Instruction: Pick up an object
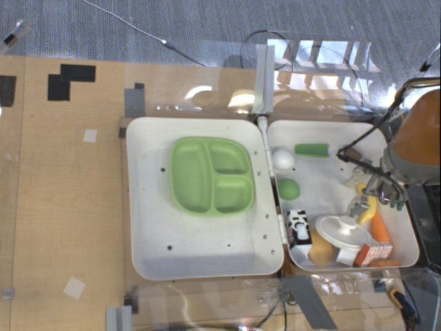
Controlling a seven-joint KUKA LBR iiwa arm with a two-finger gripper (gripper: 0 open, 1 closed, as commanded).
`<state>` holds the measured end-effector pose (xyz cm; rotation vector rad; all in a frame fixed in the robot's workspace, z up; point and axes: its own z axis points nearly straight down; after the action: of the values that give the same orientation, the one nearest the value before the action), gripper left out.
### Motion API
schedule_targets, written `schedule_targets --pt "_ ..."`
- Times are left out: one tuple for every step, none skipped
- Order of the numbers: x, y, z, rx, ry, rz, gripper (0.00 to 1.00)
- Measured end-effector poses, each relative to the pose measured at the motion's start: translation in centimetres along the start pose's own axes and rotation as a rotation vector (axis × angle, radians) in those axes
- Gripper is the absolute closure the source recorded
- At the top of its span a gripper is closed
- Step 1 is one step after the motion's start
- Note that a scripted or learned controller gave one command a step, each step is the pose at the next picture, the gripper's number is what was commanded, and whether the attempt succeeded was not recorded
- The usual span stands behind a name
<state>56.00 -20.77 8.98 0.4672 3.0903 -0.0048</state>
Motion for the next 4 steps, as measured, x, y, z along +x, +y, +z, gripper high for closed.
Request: schedule_targets --pt "-0.6 0.3 -1.6 0.000 -0.022 -0.007 1.00" --pt "1.5 7.6 -16.7 -0.006 -0.006 0.141 1.00" --pt "1.7 7.3 -16.1 -0.002 0.004 0.144 0.00" --pt "1.0 3.4 -4.2 0.002 0.018 0.310 0.00"
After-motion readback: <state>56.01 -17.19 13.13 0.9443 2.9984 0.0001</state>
